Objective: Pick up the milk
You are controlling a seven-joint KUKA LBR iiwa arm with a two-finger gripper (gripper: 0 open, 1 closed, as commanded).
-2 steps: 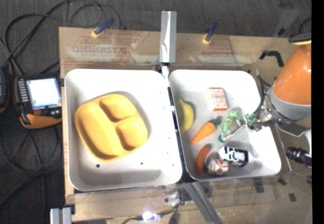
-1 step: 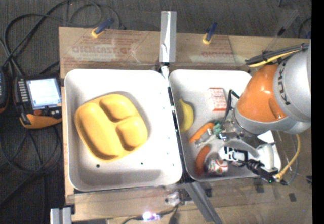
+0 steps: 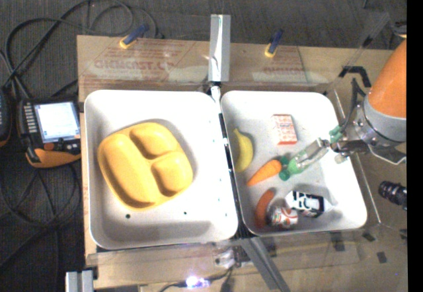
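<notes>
1. While the arm (image 3: 390,92) is reaching in from the right, its jaws (image 3: 294,164) are hanging low over the right bin (image 3: 344,119), just beside the leafy end of the carrot (image 3: 266,172).
2. Whether the jaws are apart or together, I cannot tell; the tips are looking pale and blurred, and nothing is showing between them.
3. The milk (image 3: 306,202), a small black-and-white carton, is lying on its side near the front of the right bin, below the jaws and apart from them.
4. A red-and-white can (image 3: 283,217) is lying just beside the milk on its left, and a reddish sausage-shaped piece (image 3: 264,203) is sitting against the can's left side.
5. A banana (image 3: 243,149) is lying along the left wall of the right bin, near the carrot's pointed end.
6. A small red-and-white box (image 3: 284,129) is lying flat toward the back of that bin, well apart from the milk.
7. A yellow divided plate (image 3: 145,164) is sitting in the left bin (image 3: 99,106).
8. Both bins are resting side by side on the counter (image 3: 158,63).
</notes>
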